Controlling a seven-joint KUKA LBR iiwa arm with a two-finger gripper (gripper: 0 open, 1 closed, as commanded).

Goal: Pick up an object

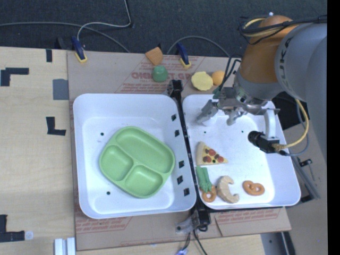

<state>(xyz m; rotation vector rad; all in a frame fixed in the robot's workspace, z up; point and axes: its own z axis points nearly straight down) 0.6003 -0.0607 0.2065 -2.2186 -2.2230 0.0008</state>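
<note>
— Since the task names no particular object, which do we record as the likeliest candidate?

— We take the pizza slice (209, 155), lying flat in the right bin (276, 166) near its centre, at about seven o'clock from the gripper (219, 114). We judge it a light, rigid toy, low-lying and probably slick; a hold across its narrow sides seems best.

— And around it?

— At six o'clock from the slice we note a green vegetable piece (203, 176), a small ring (209, 196), a tan croissant shape (227, 189) and a pretzel (253, 187), all near the front wall. The left bin (85, 142) holds a green divided plate (137, 161).

— The gripper?

— It hovers over the bin's rear, fingers spread apart, nothing between them.
</note>
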